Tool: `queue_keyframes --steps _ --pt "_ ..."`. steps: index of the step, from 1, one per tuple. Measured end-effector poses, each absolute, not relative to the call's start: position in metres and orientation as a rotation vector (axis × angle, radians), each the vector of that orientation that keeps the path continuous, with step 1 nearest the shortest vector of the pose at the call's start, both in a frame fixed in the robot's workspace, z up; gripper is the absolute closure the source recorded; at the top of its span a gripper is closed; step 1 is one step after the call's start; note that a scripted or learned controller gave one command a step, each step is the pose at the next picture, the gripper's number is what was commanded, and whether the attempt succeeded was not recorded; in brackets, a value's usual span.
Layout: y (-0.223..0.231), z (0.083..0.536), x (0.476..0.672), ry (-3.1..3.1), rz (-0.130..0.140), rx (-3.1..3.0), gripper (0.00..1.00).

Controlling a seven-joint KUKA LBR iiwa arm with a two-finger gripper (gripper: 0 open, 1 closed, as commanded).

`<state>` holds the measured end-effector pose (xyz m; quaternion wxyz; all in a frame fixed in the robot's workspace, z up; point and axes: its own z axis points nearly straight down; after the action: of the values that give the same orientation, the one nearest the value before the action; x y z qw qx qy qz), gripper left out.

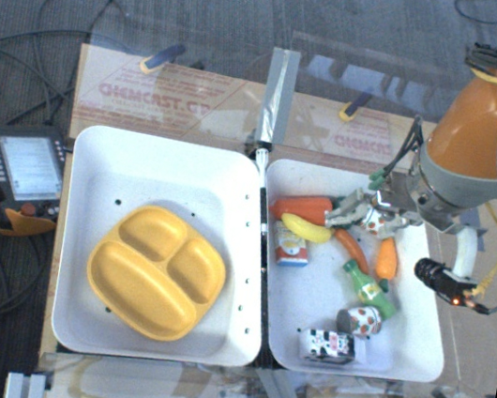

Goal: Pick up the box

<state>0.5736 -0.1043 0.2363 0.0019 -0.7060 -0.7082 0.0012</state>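
Orange-banded arm reaches in from the right; the claw (361, 207) hangs over the upper part of the right bin (420, 362), just above the toy clutter there. Whether its fingers are apart or together cannot be told from this slant, and nothing is seen between them.

Contents of right bin: a red-orange pepper-like piece (302, 206), a yellow banana (305, 228), two carrots (354, 248) and (388, 258), a green bottle (368, 290), a small spotted cup (361, 320), and a black-and-white patterned carton (330, 346) near the front wall. The box (293, 248), small with a red and blue printed face, lies by the bin's left wall, just below the banana and touching or nearly touching it. Left bin (68, 304) carries a yellow divided plate (158, 270).

Judgement: claw is not yet over the box; it sits nearer the pepper and carrot.

Risks:
- Descent from here likely closes on the pepper, banana or carrot instead.
- Box close to the wall: one finger may strike the rim or push the box aside.
- Banana crowding the upper edge may block finger entry or get pinched along with it.
- Patterned carton could be mistaken for the target.
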Motion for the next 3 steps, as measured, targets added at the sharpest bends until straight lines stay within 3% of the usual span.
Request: queue_keyframes --steps 1,2,3 --pt "-0.110 0.106 0.569 -2.236 -0.009 -2.217 0.00" --pt "-0.112 0.096 0.568 -2.102 -0.029 -2.347 0.00" --pt "-0.099 0.096 0.631 -2.011 -0.020 -2.434 0.00"
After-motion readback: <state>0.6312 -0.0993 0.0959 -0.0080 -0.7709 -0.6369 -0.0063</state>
